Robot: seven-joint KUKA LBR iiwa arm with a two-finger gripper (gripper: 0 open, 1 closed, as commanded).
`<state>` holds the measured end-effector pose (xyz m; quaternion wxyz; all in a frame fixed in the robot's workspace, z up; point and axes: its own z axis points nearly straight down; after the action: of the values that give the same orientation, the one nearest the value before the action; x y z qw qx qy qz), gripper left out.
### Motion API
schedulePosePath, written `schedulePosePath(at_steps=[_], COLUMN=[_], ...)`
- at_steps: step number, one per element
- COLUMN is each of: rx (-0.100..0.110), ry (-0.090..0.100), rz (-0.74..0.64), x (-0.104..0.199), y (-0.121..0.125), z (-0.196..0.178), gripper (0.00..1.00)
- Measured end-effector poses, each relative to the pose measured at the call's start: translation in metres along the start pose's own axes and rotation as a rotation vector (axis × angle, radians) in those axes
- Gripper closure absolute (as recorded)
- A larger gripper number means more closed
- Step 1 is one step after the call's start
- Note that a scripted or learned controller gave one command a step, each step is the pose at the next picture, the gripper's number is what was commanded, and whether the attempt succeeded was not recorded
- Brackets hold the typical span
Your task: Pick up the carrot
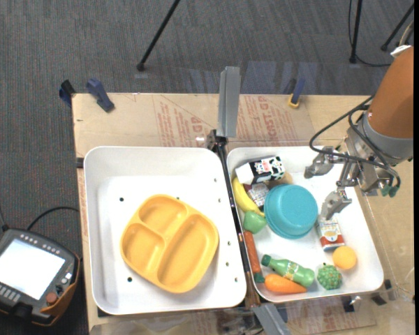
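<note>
The carrot (288, 285) is orange and tapered, and lies along the front wall of the right bin (374, 253), just below a green bottle (288, 269). My gripper (325, 186) hangs over the right bin's back right part, well behind the carrot and beside a blue bowl (291, 210). It is open, its two grey fingers (333, 205) spread wide with nothing between them.
Around the bowl lie a cow-print carton (266, 167), a banana (241, 195), a green fruit (254, 221), a thin red-orange stick (251, 251), a small red carton (331, 234), an orange (344, 257) and a green knobbly ball (328, 277). The left bin (101, 187) holds a yellow divided plate (170, 242).
</note>
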<state>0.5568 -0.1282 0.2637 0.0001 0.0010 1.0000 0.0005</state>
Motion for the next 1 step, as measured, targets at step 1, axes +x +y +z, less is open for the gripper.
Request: schedulePosePath(at_steps=[1], rx=[-0.003], ry=[0.003], rz=[-0.482], x=[0.0346], y=[0.0164], z=[0.0601], gripper=[0.0])
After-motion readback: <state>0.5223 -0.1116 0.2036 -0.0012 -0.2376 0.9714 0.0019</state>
